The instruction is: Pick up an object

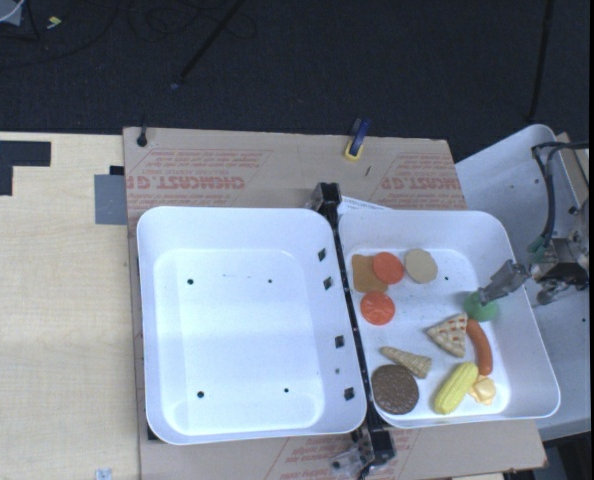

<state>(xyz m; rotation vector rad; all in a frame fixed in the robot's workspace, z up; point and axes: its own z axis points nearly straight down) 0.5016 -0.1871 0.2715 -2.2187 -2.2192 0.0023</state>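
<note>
The right white bin (517,258) holds several toy foods. Among them are a brown toast square (363,274), an orange-red disc (388,267), a beige round piece (421,265), a red tomato (378,309), a pizza-like wedge (448,334), a sausage (479,346), a cone (407,359), a dark brown cookie (395,389) and a yellow corn cob (455,387). A small green object (482,310) lies near the bin's right wall. My gripper (498,287) reaches in from the right, its tip right at the green object's upper edge. Nothing is visibly lifted.
The left white bin (232,318) sits beside the right one, with a black clip strip (339,308) between them. Both rest on a cardboard sheet (277,168) on the wooden bench. A blue-yellow clamp (356,139) stands at the cardboard's back edge.
</note>
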